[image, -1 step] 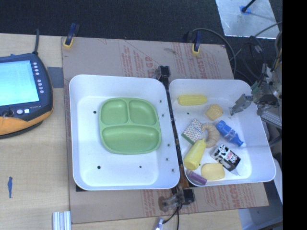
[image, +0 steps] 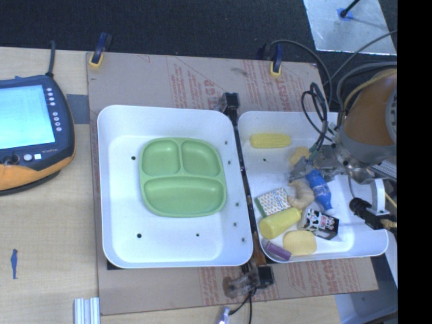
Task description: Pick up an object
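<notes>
The right bin [image: 361,248] holds several small items. A yellow oblong piece [image: 270,140] lies near the bin's far wall. A blue bottle-like item [image: 319,190] lies tilted in the middle, beside a beige lumpy piece [image: 302,196]. My gripper [image: 308,167] hangs low over the bin's middle, just above the upper end of the blue item and next to a small yellow piece [image: 298,155]. The arm's grey wrist and orange band [image: 368,117] hide the bin's far right part.
Toward the right bin's front lie a checkered packet [image: 272,200], a yellow block [image: 279,222], a yellow round piece [image: 300,242], a purple item [image: 277,250] and a black-and-white item [image: 319,223]. A green divided plate [image: 182,177] sits in the left bin [image: 118,241]. A tablet [image: 27,123] lies far left.
</notes>
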